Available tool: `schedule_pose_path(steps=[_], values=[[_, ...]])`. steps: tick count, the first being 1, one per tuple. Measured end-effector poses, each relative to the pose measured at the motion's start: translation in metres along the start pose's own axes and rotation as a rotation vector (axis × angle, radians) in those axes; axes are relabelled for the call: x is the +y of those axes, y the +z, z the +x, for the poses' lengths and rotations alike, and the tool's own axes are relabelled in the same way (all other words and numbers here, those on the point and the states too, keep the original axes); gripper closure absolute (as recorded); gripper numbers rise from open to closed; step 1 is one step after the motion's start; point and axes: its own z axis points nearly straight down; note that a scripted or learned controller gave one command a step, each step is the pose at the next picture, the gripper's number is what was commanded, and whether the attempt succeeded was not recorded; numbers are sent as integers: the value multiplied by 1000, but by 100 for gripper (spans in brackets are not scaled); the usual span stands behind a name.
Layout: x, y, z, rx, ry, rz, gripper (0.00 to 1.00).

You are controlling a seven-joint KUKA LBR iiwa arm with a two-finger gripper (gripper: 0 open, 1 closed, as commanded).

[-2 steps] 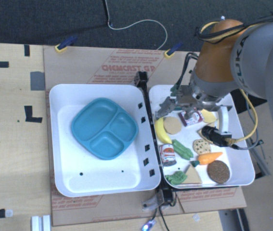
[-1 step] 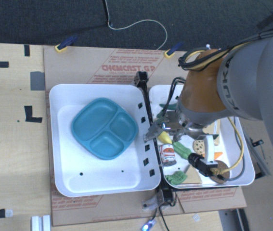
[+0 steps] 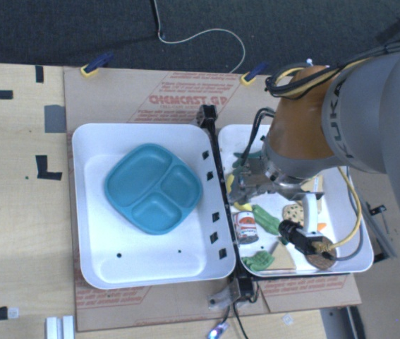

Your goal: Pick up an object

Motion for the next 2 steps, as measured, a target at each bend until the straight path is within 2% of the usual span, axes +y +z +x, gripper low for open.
schedule_pose_path(steps=[1,2], values=[[-39,-163,9,2,-2,-20,100],[-40,-208,70,1,-7,-8,100]])
